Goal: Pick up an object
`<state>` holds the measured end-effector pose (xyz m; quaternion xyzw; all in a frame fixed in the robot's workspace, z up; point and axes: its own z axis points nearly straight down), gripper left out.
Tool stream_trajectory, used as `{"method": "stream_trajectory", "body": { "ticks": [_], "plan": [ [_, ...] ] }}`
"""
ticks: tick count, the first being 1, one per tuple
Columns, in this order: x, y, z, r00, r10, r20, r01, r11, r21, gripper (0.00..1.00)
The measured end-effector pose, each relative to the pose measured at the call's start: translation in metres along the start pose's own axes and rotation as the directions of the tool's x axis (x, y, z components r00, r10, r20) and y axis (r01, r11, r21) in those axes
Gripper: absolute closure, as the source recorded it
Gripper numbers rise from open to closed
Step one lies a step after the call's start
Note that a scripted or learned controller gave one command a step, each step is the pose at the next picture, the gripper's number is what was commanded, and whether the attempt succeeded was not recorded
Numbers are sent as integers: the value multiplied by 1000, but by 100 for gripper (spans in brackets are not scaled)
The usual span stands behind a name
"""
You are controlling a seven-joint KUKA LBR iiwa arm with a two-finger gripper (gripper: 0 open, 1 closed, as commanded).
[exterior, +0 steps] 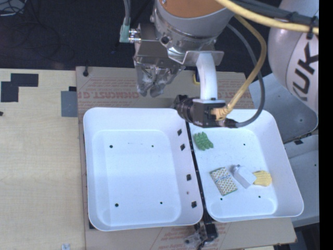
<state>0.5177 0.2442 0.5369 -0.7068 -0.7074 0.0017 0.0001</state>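
In the right bin (283, 191) lie several small objects. A green ridged piece (203, 140) rests near its back left corner. Toward the front sit a patterned square pad (224, 180), a grey-white block (242, 176) touching it, and a yellow piece (263, 178) beside the block. My gripper (153, 85) hangs high over the brown board just behind the left bin's back rim, well away from all these objects. No object shows at its tip.
The left bin (93, 191) sits beside the right one, the two meeting at a divider with black clips (188, 177). A black camera unit with a yellow cable (205, 111) hangs over the right bin's back left corner. Light wooden benchtop (36, 181) lies left.
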Motion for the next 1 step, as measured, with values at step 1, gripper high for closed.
{"method": "stream_trajectory", "body": {
  "ticks": [1],
  "plan": [
    [-1,-3,11,1000,0,1,0,1000,3,100]
  ]
}}
